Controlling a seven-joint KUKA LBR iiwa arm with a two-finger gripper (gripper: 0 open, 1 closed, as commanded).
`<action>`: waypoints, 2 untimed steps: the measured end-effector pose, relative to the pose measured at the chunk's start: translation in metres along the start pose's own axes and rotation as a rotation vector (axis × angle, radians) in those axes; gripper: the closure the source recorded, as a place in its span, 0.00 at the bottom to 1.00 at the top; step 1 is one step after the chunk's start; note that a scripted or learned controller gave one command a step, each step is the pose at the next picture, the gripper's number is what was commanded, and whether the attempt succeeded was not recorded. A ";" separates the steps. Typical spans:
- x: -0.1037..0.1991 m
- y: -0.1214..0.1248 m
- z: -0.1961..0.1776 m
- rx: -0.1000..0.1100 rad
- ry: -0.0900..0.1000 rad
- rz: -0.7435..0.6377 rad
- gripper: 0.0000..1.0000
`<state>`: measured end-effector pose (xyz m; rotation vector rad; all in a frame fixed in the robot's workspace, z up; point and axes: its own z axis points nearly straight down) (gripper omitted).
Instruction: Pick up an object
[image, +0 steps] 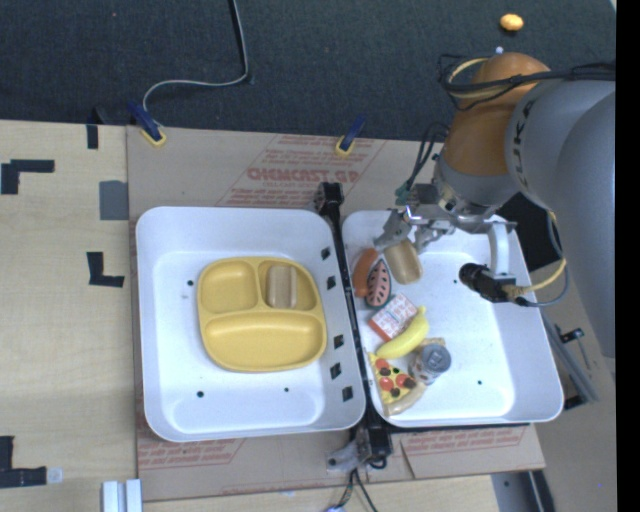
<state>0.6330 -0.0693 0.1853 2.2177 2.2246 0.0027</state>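
Tan bread-like piece (404, 262) under hand (408, 232); grip unclear, perhaps touching.

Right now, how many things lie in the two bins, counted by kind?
Divided yellow tray: 1
Tan piece in the tray's compartment: 1
Toy foods in the right bin (watermelon slice, bread-like piece, red-white packet, banana, pizza slice): 5
Grey round item: 1
Total: 8
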 end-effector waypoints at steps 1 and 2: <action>0.011 -0.028 0.001 0.004 -0.001 0.002 1.00; 0.033 -0.088 0.001 0.004 -0.001 0.002 1.00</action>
